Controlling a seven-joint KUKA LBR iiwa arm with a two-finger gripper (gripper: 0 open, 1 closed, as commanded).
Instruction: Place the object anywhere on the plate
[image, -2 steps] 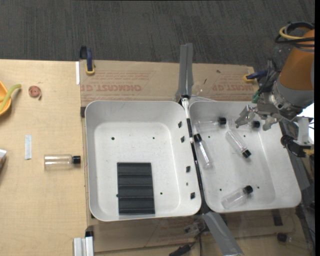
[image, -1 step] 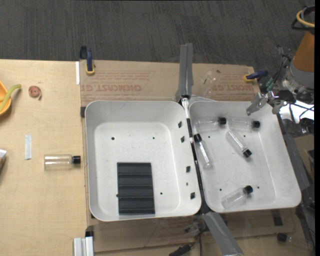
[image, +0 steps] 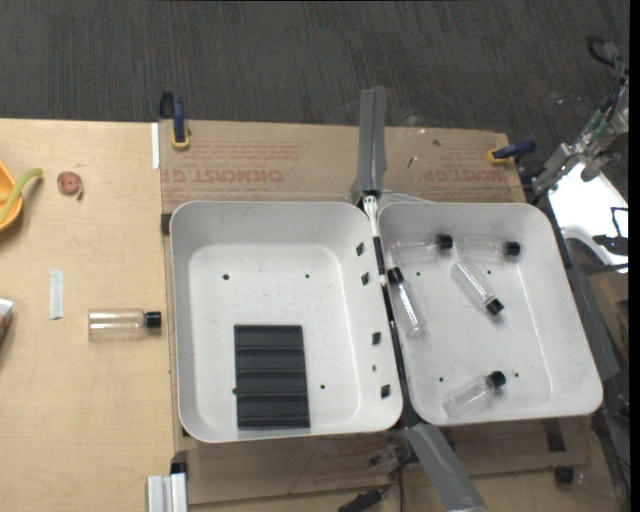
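Observation:
A black ribbed plate (image: 270, 377) lies flat in the left bin (image: 200, 240), toward its front edge. Several clear vials with black caps lie on their sides in the right bin (image: 560, 330). One vial (image: 405, 302) rests along that bin's left wall. Another vial (image: 477, 288) lies at a slant near the middle, and a third (image: 470, 393) sits close to the front edge. Two more lie near the back wall.
Outside the bins, a clear capped bottle (image: 122, 320) lies on the wooden bench at the left, with a small white strip (image: 56, 294) and a round disc (image: 68, 182) nearby. An orange object (image: 8, 198) sits at the left edge. Clamps (image: 174, 115) hold the cardboard behind the bins.

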